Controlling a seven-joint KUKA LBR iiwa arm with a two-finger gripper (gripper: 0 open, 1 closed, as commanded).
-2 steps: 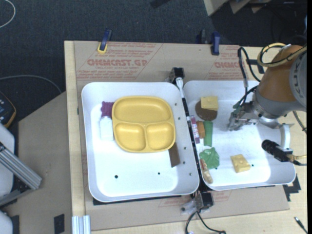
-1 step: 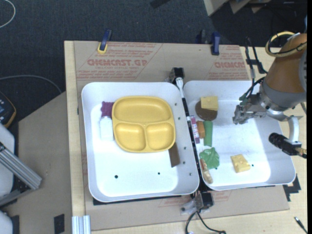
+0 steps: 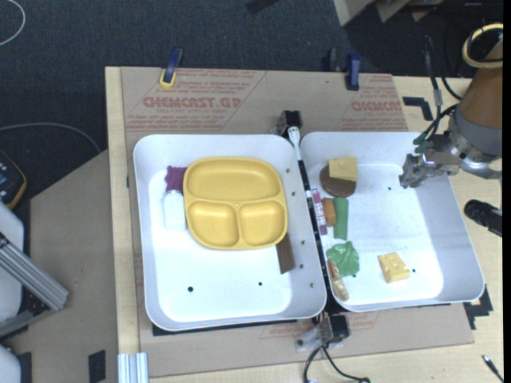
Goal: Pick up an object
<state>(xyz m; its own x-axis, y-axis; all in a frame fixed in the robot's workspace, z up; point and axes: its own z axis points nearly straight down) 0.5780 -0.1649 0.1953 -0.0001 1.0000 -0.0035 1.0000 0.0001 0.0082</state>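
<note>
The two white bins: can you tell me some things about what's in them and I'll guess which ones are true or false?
1. The yellow plastic divided plate lies in the left white bin. True.
2. The yellow holed cheese wedge lies in the left bin. False: it lies in the right white bin.
3. The gripper is over the right bin. True.
4. The crinkly green lettuce piece sits on the divided plate. False: it lies in the right bin, by the dividing wall.

yellow tray [image 3: 235,202] | white bins [image 3: 231,306] | green leaf [image 3: 344,257]
</note>
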